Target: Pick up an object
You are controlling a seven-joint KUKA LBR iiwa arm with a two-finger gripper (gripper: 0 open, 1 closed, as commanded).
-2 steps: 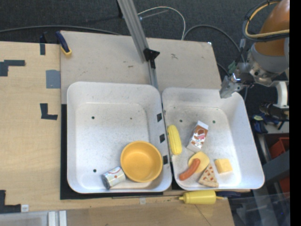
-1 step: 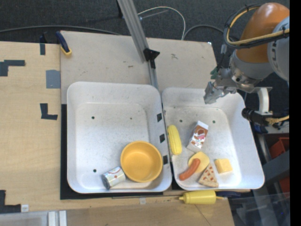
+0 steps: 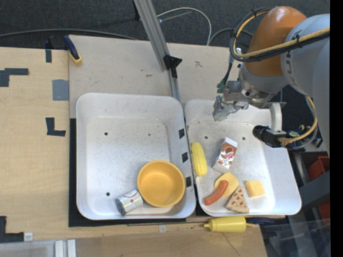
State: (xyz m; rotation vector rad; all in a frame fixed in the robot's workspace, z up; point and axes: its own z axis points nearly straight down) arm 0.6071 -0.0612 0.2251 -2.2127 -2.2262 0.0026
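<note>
My gripper [image 3: 222, 111] hangs over the back edge of the right bin [image 3: 278, 165], above the bin's bare far-left corner, with nothing visible between its fingers. Below it in that bin lie a yellow corn cob [image 3: 199, 159], a small white and red carton [image 3: 226, 155], a red sausage [image 3: 215, 194] across a yellow wedge, a pizza slice [image 3: 238, 202] and a yellow cheese block [image 3: 254, 189]. The left bin [image 3: 107, 143] holds a yellow bowl [image 3: 160, 183] and a small tin can [image 3: 129, 202] lying on its side at the front.
A yellow mustard bottle [image 3: 227, 225] lies on the bench just in front of the right bin. A grey metal pole [image 3: 156, 36] slants down to the gap between the bins. A blue and yellow clamp [image 3: 72, 49] sits at the bench's back left.
</note>
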